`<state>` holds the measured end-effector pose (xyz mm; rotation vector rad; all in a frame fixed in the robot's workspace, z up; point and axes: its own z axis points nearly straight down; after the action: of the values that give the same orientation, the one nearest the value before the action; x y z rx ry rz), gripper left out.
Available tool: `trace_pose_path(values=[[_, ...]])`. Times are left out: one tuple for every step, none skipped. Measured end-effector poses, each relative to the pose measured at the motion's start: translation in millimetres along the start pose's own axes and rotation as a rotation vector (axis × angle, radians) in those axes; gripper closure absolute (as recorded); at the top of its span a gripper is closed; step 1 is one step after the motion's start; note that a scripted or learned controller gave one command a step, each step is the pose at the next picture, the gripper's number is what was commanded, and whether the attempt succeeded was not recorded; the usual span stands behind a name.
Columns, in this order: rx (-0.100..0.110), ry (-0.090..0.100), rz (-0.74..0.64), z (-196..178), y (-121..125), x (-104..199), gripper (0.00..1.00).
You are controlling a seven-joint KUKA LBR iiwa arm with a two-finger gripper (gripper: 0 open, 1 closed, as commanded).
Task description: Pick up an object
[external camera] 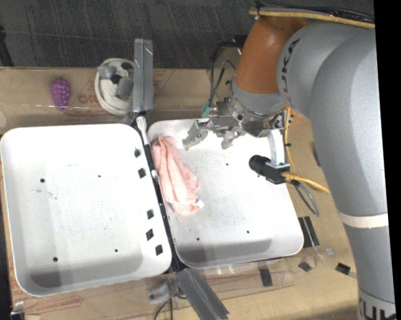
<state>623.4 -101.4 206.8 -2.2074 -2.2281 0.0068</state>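
The pink cloth (175,176) lies crumpled along the left wall of the right bin (259,217), a long bundle running from about 12 o'clock to 6 o'clock, its lower end spreading into a wider fold. The claw (208,135) hangs over the upper part of that same bin, at about 2 o'clock from the cloth and near its top end but apart from it. Its two fingers stand spread, one toward the cloth's top end and one toward 3 o'clock, and nothing lies between them. Above the claw sits the orange band (265,52) of the wrist, and the grey arm (341,112) sweeps down the right side from 1 o'clock to 5 o'clock. A black fitting with a yellow cable (305,181) juts over the bin at 4 o'clock from the claw.

The left bin (73,199) touches the right one along a shared middle edge marked by small black clips (149,214). On the desk (24,93) beyond the bins, at 10 o'clock from the claw, rests a white coiled object (115,84), and further toward 9 o'clock a small purple object (61,92) like a bunch of grapes.
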Motion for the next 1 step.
trace_pose_path(values=[[-0.002,-0.001,0.249,-23.4,24.8,55.7,0.00]])
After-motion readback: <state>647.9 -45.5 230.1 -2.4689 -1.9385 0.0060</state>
